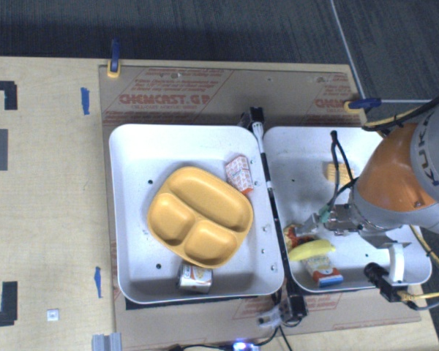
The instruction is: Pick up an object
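Camera view, end effector (312, 229) low over banana (312, 249), right bin (296, 146), finger state unclear

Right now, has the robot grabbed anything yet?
Not that I can see. The arm is down over the right bin, near the banana and a small box. Both lie in the bin. Grasping and lifting one are still left.

We count two shallow white plastic bins (124, 196) — one yellow three-compartment tray (199, 215), one yellow banana (312, 249), three small printed packets (238, 172).
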Available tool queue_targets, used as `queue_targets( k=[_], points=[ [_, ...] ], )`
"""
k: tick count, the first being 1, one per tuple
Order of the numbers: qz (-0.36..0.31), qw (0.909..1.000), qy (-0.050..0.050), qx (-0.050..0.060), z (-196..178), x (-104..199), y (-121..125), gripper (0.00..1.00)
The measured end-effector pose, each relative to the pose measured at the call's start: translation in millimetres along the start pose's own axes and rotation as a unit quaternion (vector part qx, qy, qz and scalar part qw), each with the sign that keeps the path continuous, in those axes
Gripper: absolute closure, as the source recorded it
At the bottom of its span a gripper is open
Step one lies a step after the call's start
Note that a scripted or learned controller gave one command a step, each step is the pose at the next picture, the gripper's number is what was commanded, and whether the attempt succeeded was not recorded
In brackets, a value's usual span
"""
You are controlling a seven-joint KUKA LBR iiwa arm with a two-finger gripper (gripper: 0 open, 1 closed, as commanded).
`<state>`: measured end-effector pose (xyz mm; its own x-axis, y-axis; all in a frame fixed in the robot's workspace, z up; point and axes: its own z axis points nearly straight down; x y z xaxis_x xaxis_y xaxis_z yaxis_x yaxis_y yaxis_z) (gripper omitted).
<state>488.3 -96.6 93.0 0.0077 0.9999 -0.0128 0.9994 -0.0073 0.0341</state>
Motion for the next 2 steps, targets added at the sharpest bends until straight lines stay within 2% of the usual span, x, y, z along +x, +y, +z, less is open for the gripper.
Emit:
queue_targets(
  k=[2],
  points=[
    [0.0,1.0,0.0,0.0,0.0,-0.3,0.1,0.0]
  ],
)
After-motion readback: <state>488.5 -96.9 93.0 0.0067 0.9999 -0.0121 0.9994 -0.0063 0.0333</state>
